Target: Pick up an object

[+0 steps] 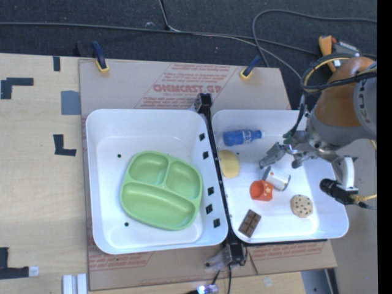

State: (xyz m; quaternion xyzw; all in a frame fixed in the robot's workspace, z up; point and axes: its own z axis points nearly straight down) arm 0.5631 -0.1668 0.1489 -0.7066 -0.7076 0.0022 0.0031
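My gripper (283,160) hangs over the right bin (335,228), its two grey fingers spread open with nothing between them. Just below it lies a small white cylinder (279,179), touching a red object (261,191). A blue bottle (242,137) lies on its side to the upper left of the gripper. A pale yellow round piece (229,163) sits near the bin's left wall. A cookie (301,206) and a brown chocolate bar (249,223) lie toward the front.
The left bin (93,164) holds a green divided plate (162,190). A black divider (211,164) runs between the bins. The arm's orange band (343,103) rises at the right, with cables behind the bench.
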